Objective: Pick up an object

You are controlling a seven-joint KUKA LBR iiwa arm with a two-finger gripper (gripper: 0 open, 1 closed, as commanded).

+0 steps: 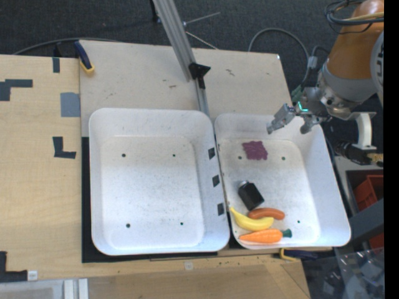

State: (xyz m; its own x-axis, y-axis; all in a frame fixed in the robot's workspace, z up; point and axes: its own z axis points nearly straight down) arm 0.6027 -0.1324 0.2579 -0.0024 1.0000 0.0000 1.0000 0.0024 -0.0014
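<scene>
Left bin [100, 167] sits beside right bin [324, 185], which holds all items: yellow banana [248, 220], orange carrot [262, 236] and red sausage-like piece [268, 213] bunched at its near edge, black block [250, 195] just beyond them, purple patch [254, 149] farther back. Gripper [290, 121] is over the right bin's far right corner, fingers spread with nothing between them, right of and beyond the purple patch, well apart from the near cluster.

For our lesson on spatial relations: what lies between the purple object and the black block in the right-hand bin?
Nothing: in the camera view, bare white bin floor separates the purple object from the black block.
</scene>
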